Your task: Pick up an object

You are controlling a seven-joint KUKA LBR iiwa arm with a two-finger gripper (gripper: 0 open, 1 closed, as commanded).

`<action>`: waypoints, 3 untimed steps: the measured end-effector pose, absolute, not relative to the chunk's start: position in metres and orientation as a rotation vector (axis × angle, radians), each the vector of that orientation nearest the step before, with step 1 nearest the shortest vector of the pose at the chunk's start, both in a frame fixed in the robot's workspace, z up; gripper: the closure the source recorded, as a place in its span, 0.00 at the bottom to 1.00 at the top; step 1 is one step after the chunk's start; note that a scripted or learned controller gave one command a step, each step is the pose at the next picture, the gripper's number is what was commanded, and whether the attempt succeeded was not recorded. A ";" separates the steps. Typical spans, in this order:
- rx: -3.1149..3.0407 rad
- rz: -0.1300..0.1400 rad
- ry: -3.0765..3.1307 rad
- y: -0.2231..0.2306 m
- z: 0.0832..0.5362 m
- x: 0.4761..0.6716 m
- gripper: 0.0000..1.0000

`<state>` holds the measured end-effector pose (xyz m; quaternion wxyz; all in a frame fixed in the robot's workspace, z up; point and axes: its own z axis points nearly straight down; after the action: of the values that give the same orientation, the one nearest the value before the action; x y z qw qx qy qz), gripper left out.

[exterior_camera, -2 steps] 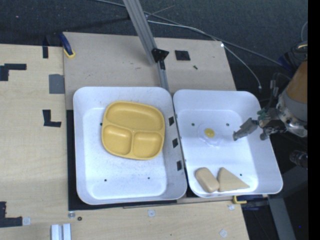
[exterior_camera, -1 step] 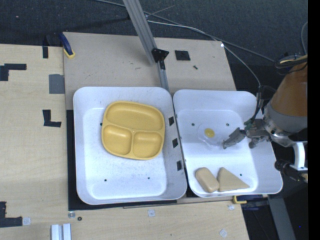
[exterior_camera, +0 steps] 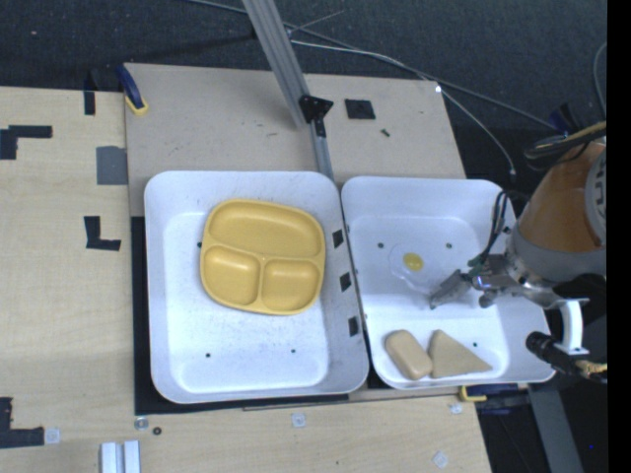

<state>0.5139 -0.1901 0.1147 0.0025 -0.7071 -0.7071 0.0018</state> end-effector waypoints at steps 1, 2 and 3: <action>-2.222 0.002 -2.222 -0.191 0.085 0.514 0.00; -2.225 -0.004 -2.226 -0.190 0.098 0.516 1.00; -2.223 -0.002 -2.224 -0.196 0.158 0.512 1.00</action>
<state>0.5119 -0.1959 0.1581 -0.0016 -0.7069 -0.7073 -0.0005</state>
